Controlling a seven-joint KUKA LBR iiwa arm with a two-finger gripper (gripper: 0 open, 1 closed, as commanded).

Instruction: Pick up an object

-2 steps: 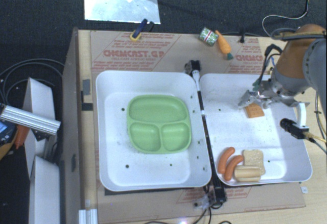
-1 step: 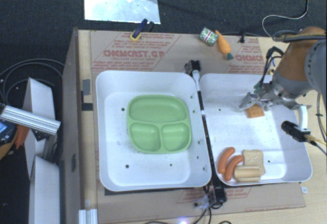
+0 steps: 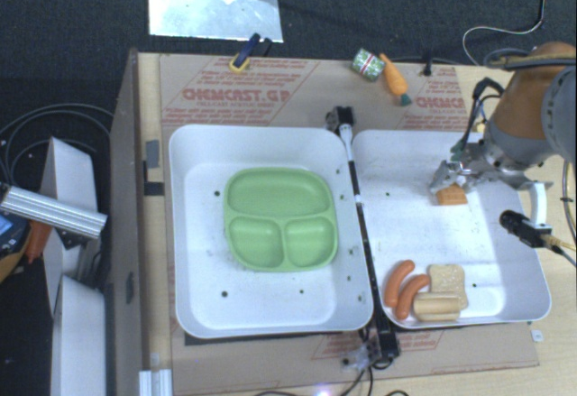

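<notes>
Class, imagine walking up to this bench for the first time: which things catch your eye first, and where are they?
The light green three-compartment plastic tray lies in the middle of the left shallow white bin. In the right shallow white bin, the arm's pincer is down at a small orange block near its far right, while toy sausages and bread cluster at the near edge.

Tool (image 3: 448,178) low over orange block (image 3: 451,197), right bin (image 3: 523,295).

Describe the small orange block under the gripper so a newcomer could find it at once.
Start at the right-hand white bin, the one without the green tray. Near its upper right, directly below the gripper, lies the small orange block. Unlike the sausages and bread slice clustered at the bin's near edge, it sits alone.
</notes>
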